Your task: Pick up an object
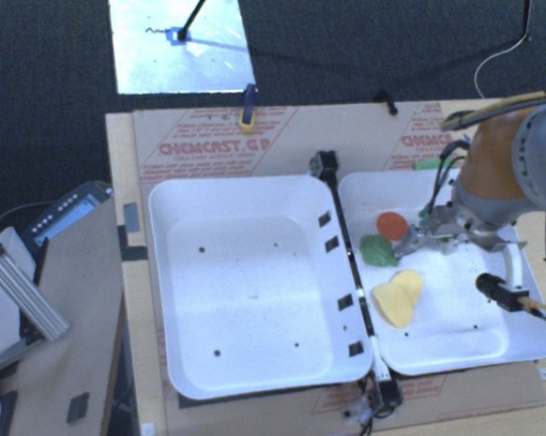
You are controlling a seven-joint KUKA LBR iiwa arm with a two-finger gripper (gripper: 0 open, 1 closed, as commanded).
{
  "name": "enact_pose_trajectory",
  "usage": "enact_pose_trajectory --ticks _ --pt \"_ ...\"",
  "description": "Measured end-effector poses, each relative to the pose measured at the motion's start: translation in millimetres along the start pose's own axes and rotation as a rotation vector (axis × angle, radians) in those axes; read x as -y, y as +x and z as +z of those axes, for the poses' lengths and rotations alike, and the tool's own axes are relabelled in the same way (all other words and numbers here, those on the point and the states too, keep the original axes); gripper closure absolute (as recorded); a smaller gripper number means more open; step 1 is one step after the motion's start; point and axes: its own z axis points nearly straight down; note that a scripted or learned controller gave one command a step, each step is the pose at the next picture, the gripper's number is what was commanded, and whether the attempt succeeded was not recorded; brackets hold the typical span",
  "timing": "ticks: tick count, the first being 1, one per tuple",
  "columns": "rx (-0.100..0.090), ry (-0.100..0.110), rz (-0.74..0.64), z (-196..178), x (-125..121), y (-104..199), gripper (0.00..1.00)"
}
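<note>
Bench (pixel 200 133) — pale board printed with red lettering, bearing two shallow white plastic bins side by side.

Left bin (pixel 250 280): glossy, rounded corners, small dark dots on its floor.

Right bin (pixel 452 339): same make, joined to the left one along a black-clipped seam; it holds three small things.

Arm (pixel 513 160): grey with an orange band, reaching in from the right over the right bin.

Gripper (pixel 423 238): metallic, low over the bin floor; whether it is parted or closed cannot be told, and nothing is seen in its hold.

Yellow piece (pixel 398 298): smooth, lumpy — lies below and left of the gripper, apart from it.

Green piece (pixel 378 250): leaf-like, just left of the gripper tip.

Red piece (pixel 392 224): round, just above the green one, near the gripper.
</note>
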Motion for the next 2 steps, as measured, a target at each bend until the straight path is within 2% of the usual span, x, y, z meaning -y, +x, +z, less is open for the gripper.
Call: enact_pose_trajectory --ticks 1,2 --pt "-0.003 -0.004 -0.011 -6 21 63 0.00" --pt "0.001 -0.003 0.001 -5 78 9 0.00"
